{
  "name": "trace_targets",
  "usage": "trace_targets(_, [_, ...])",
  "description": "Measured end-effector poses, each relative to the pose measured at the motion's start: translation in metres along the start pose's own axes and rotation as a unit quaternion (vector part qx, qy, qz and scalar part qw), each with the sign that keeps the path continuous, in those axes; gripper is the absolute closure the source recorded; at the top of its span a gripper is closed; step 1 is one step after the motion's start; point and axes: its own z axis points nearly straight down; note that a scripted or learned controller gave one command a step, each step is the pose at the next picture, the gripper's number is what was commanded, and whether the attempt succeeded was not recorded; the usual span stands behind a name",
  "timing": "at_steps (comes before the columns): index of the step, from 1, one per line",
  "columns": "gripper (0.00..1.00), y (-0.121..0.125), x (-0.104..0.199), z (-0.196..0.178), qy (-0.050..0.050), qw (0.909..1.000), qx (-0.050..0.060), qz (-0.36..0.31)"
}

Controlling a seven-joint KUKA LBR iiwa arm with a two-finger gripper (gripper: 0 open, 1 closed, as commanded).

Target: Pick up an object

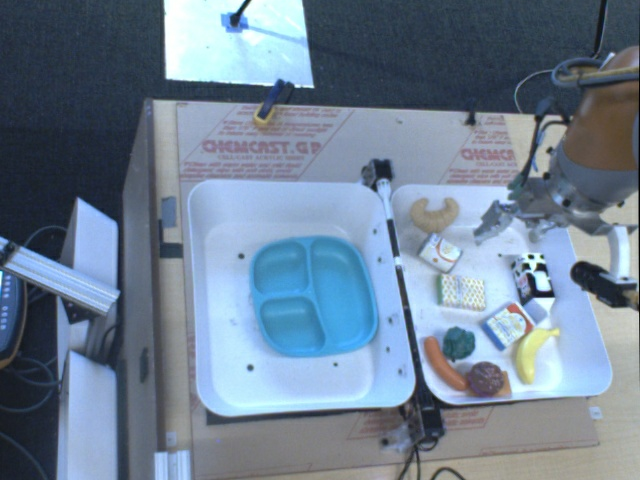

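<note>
The right bin (596, 368) holds several toy foods: a tan croissant (435, 213), a small white carton (440, 254), a checked cracker (461, 291), a black-and-white packet (533, 274), a blue-and-white box (505, 325), a banana (533, 352), a green broccoli (459, 343), a carrot (443, 362) and a dark red lump (487, 378). My gripper (517, 224) hangs over the bin's upper right part, right of the croissant and above the black-and-white packet. Its fingers are spread, open, with nothing between them.
In the left bin (215, 268) lies a light blue divided plate (312, 295). A black-and-white bar (392, 258) runs along the seam between the bins. The arm's body (600, 138) looms over the right bin's far corner.
</note>
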Motion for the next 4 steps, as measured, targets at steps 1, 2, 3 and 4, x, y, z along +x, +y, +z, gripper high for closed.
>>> trace_targets(1, [0.00,0.044,0.038,0.094,0.002,1.0000,-0.007,-0.001])
trace_targets(2, [0.00,0.077,0.045,0.123,-0.002,1.0000,0.008,0.004])
trace_targets(3, [0.00,0.045,0.024,0.073,-0.001,1.0000,-0.001,0.000])
trace_targets(4, [0.00,0.077,0.019,0.127,0.000,1.0000,0.009,0.002])
